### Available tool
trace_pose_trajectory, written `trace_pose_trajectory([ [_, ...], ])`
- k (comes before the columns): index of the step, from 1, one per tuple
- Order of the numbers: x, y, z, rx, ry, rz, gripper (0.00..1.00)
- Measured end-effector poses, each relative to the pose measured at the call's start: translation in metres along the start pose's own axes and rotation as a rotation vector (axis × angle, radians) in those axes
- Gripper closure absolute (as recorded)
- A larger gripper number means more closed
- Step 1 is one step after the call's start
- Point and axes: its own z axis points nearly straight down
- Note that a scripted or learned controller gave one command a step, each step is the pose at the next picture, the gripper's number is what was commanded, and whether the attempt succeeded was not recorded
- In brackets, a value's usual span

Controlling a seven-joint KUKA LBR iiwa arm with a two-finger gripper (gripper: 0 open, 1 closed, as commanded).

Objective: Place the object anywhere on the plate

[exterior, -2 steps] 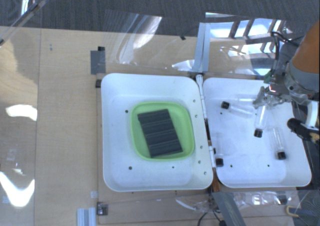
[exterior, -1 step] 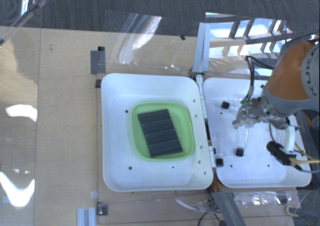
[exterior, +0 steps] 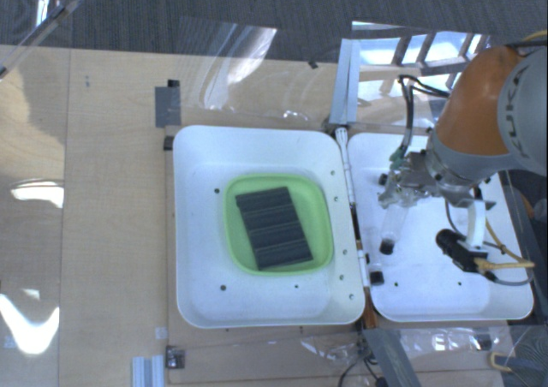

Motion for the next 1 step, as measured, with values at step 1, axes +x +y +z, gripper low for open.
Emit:
trace_pose_trajectory([
  [1, 0.0814, 0.0005, 0.0029, 0.001, 0.001, -0.212, 1.0],
])
